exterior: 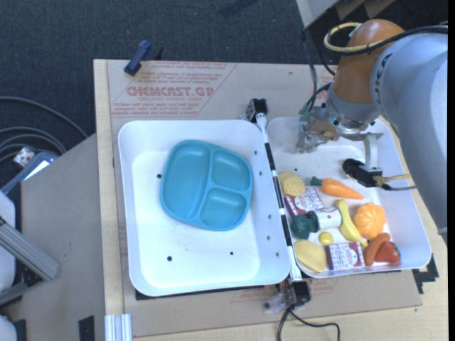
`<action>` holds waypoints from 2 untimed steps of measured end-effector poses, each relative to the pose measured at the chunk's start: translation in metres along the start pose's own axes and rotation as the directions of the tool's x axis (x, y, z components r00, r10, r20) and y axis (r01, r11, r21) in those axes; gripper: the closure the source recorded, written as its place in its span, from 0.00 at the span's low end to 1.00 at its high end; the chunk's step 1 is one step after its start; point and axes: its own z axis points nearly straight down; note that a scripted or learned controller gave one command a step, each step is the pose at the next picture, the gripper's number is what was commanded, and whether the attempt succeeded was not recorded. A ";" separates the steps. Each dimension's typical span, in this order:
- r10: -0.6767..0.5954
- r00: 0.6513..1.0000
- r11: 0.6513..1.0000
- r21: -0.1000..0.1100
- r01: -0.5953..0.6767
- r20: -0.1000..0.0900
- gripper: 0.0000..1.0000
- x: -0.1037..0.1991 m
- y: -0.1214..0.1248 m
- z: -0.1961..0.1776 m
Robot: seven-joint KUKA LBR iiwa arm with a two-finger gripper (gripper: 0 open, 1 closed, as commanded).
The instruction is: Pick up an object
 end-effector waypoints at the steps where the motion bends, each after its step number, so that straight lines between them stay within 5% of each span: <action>1: 0.000 1.000 1.000 0.000 0.000 0.000 0.00 0.000 0.000 0.000; 2: 0.000 1.000 1.000 -0.002 0.000 0.000 1.00 0.000 0.000 -0.010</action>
